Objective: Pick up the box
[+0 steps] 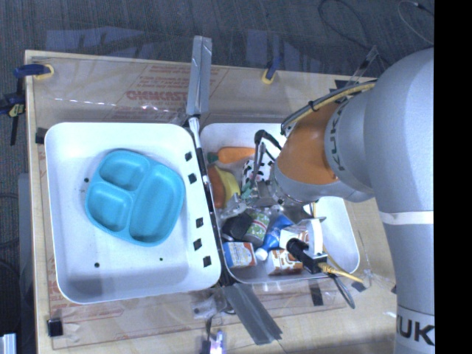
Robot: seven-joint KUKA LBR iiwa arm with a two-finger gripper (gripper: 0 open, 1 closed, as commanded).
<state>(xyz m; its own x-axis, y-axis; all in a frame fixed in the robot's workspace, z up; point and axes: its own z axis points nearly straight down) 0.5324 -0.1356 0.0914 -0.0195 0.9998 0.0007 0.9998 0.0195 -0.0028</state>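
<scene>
We see the arm (354, 146) over the right bin (346, 234), above a clutter of items; we cannot tell the end effector's state.

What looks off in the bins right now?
Nothing looks spilled or broken. The right bin is a crowded heap: a carrot, a banana, a small carton and other packs lie tilted against and over each other. The arm hangs low over that heap. The left bin holds a blue tray, lying flat.

A divided plate (135, 196) lies in the left bin (63, 220).
</scene>
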